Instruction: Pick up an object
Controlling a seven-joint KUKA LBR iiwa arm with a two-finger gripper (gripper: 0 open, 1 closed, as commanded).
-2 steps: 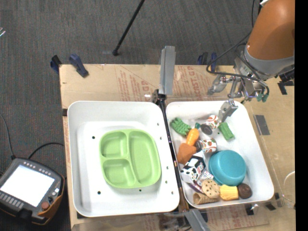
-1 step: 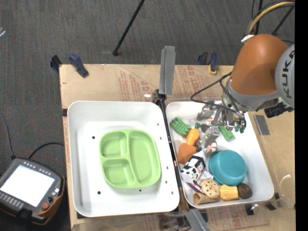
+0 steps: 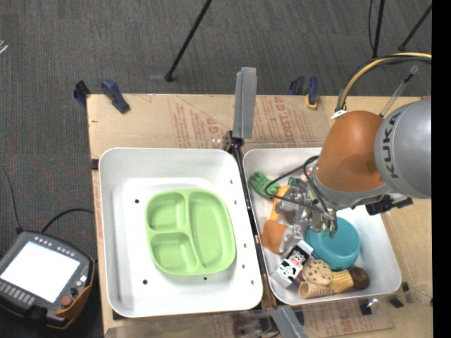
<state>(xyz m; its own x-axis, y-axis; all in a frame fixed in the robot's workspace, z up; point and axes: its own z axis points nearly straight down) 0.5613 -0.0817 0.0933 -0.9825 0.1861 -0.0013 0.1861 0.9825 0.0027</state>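
So I've got the arm (image 3: 377, 157) parked low over the right bin (image 3: 390, 255), with the jaws (image 3: 304, 213) down in the clutter near the middle of it. Honestly can't tell from this angle whether they're open or closed, the wrist blocks too much, and I don't see anything clearly pinched between them.

Candidates right under it: an orange piece (image 3: 274, 234) just left of the jaws, a blue bowl (image 3: 337, 243) just right, a green toy (image 3: 261, 183) up toward the back-left corner, and a cow-print carton (image 3: 292, 265) toward the front. They're packed tight, some touching.

My take: go for the orange piece, since it's closest, and come straight down so the neighbours don't get shoved. Lift slowly and check there's really something in there. The left bin (image 3: 120, 189) just holds a green divided plate (image 3: 190, 231); I'd leave it alone.
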